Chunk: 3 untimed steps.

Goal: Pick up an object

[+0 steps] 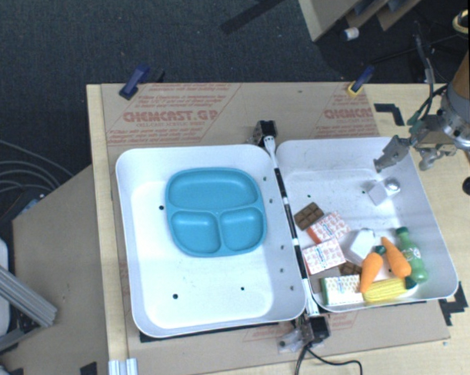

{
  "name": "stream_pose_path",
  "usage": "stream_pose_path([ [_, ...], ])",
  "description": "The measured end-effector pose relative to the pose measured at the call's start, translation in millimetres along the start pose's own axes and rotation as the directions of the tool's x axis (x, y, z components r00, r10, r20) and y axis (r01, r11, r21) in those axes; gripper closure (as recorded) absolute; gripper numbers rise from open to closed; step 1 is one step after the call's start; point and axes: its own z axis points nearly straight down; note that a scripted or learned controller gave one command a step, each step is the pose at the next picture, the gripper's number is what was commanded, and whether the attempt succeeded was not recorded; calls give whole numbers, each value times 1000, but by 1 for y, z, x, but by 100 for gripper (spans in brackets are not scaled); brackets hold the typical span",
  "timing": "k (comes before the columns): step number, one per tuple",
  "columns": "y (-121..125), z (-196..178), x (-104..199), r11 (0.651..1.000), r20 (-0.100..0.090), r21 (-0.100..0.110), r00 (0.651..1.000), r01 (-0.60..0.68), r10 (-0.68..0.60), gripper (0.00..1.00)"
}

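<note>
Our gripper (407, 153) hangs spread and empty over the right bin's (334, 160) far edge, while the orange carrot (371, 268), lying among packets in the near corner, looks to us light, rigid and slick, best pinched across its thick middle.

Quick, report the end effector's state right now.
End effector: open, holding nothing, above the right bin's far right corner, away from the toy food.
</note>
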Motion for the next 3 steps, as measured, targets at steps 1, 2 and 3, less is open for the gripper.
stream_pose_path([
  [1, 23, 112, -9, 1000, 2, -3, 1000, 0, 0, 0],
  [2, 14, 145, -7, 1000, 0, 2, 1000, 0, 0, 0],
  [3, -61, 145, 14, 1000, -1, 1, 1000, -1, 1, 0],
])
